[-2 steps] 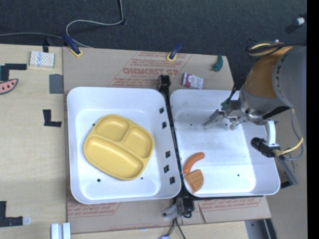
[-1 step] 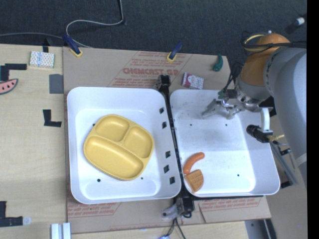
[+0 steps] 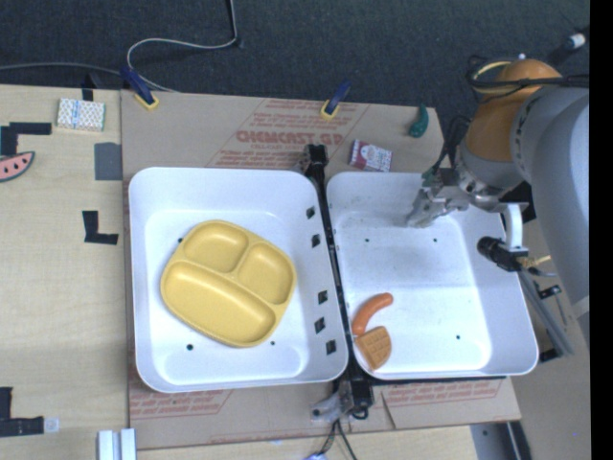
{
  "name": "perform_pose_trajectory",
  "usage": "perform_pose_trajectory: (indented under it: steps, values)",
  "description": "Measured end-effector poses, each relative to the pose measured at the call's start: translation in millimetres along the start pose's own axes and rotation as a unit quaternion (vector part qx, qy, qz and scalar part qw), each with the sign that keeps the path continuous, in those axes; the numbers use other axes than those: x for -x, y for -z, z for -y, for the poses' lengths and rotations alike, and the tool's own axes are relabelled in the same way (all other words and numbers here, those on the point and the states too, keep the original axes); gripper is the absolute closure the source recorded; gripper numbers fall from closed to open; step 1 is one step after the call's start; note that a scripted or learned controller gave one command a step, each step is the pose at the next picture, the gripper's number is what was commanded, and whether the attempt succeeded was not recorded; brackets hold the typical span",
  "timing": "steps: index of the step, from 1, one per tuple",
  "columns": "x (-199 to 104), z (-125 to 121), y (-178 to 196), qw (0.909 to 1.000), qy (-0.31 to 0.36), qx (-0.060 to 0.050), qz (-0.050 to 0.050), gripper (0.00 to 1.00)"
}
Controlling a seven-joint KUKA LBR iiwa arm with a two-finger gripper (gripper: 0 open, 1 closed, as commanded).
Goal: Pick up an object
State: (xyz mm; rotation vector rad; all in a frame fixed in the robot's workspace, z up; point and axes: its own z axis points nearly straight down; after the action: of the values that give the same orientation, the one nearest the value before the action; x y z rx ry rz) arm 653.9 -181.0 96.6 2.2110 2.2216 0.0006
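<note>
An orange sausage-shaped toy (image 3: pixel 372 310) lies in the right bin (image 3: pixel 431 257) near its front left corner. Just in front of it sits a tan waffle-like piece (image 3: pixel 374 347). A yellow divided plate (image 3: pixel 228 282) rests in the left bin (image 3: pixel 163 199). My gripper (image 3: pixel 423 210) hangs over the back part of the right bin, well away from the sausage and the waffle piece, with nothing visible between its fingers.
The grey arm with its orange band (image 3: pixel 508 113) fills the right side of the view. On the cardboard behind the bins lie a small red-and-white packet (image 3: pixel 370 155), a green clip (image 3: pixel 419 122) and yellow-blue clamps (image 3: pixel 335 103). A black clamp (image 3: pixel 313 157) joins the bins.
</note>
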Motion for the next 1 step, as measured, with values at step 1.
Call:
perform_pose_trajectory:
  steps: [1]
  values:
    - [0.1, 0.2, -0.1, 1.0000, 0.000, 0.000, 0.000, 0.00]
